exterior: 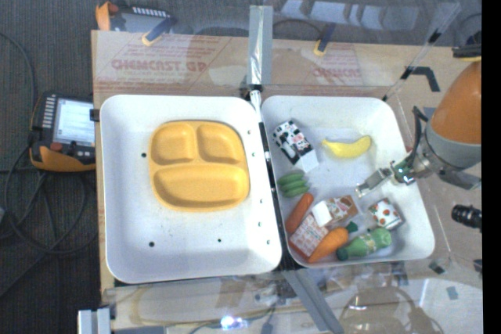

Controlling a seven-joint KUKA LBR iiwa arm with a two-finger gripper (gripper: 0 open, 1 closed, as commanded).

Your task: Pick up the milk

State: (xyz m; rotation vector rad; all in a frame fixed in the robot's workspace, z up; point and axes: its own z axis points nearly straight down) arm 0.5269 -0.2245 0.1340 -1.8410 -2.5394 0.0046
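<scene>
Two carrots (300, 213), two bins (125, 121), one banana (348, 145)

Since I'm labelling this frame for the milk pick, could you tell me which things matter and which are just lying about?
For the job:
- milk carton, cow-patterned, right bin
- gripper

Lying about:
- banana
- green peas
- two carrots
- yellow divided tray, left bin
- small can

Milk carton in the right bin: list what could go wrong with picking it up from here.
1. The milk carton lies tilted near the divider, close to the bin wall, so one finger may hit that wall.
2. The tool sits at the bin's right side, over the far clutter; crossing low could knock the banana.
3. The green pods lie just below the carton and may get nudged.
</scene>
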